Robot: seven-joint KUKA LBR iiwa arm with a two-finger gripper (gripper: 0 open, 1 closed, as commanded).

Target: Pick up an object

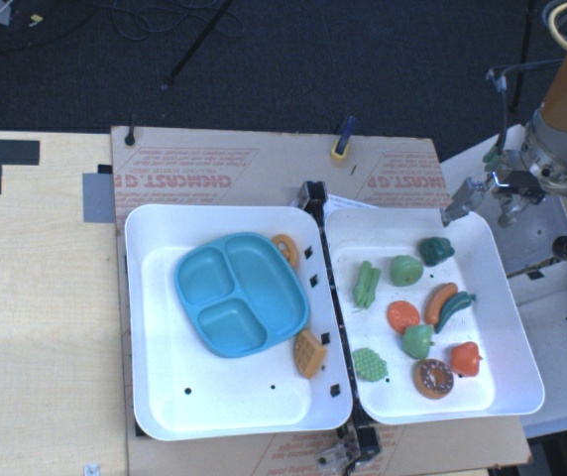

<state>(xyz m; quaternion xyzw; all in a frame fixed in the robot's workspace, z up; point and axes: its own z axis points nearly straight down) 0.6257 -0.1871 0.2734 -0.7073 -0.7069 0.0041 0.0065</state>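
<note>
The gripper hangs at the far right corner of the right bin, above its rim; whether it is released or clenched I cannot tell. No toy is between it. In this bin lie the toys: a green bean pod with its long axis running almost straight from the far side to the near side, a carrot and a dark green pepper side by side, both slanted with the upper end toward the right. A donut lies near the front. The left bin holds a blue divided plate.
</note>
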